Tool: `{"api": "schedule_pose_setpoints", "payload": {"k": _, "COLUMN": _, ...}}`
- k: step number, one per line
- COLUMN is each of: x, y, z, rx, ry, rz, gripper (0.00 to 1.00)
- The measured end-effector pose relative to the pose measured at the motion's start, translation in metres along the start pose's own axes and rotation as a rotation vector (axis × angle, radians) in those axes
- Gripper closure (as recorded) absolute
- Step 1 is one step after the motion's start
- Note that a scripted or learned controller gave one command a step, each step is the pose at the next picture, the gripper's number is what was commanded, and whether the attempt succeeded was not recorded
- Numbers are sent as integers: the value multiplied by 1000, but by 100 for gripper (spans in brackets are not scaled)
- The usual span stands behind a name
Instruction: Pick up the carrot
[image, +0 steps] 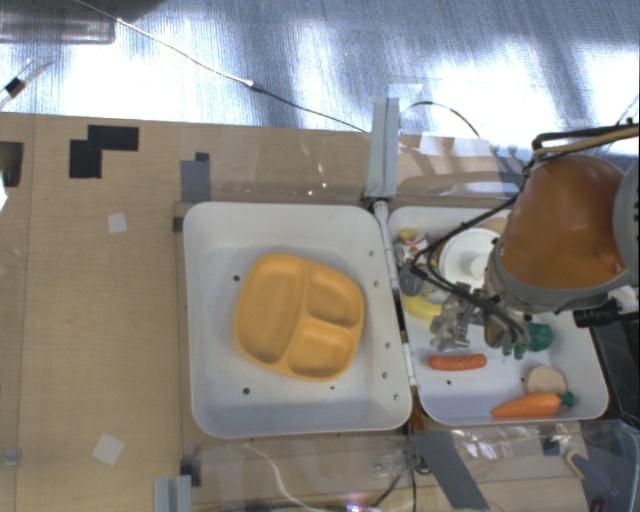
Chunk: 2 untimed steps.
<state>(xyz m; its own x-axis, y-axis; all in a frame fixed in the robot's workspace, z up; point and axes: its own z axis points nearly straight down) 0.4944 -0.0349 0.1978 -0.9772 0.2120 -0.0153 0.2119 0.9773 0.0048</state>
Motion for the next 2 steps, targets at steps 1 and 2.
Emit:
{"api": "schedule_pose_setpoints", "payload": {"k": 1, "x": 0, "y": 0, "z": 0, "rx": 0, "ry": 1, "rz": 0, "gripper": 0}}
{"api": "schedule_pose_setpoints", "payload": {"k": 2, "x": -2, "y": 2, "z": -12, "rx": -3, "ry": -8, "rz": -1, "gripper": 100}}
